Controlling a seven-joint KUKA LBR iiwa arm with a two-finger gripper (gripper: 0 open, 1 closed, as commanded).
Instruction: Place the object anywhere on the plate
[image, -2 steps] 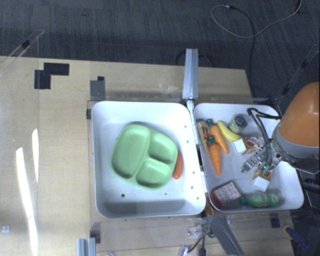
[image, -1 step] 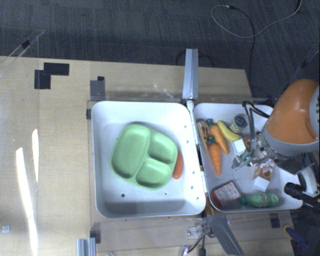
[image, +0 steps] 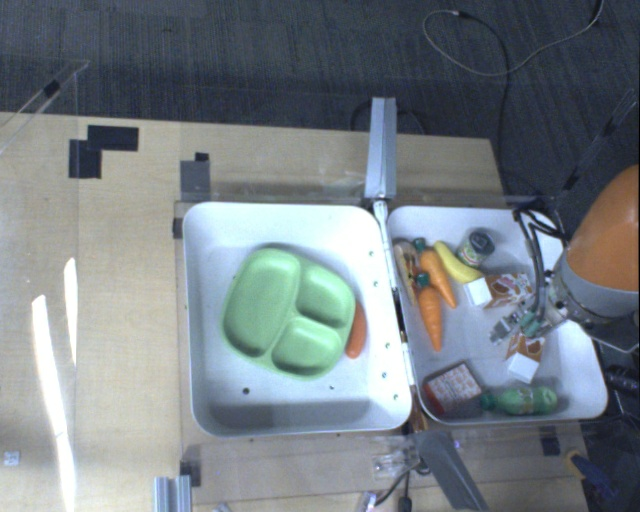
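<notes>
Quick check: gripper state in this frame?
Gripper: over the right bin, fingers too small and cluttered to read; open or shut cannot be told.

A pale wooden desk (image: 110, 330) fills the lower view, with black tape marks (image: 98, 148) near its far left corner. Behind it lies dark grey carpet (image: 230, 50), crossed by a thin looping cable (image: 500, 45). Window light streaks the desk's left side

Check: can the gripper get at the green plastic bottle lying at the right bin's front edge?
Probably yes. The green plastic bottle lies uncovered, nothing on top, and the gripper hovers just behind it in the same right bin. The bin wall close by may crowd the fingers.
</notes>
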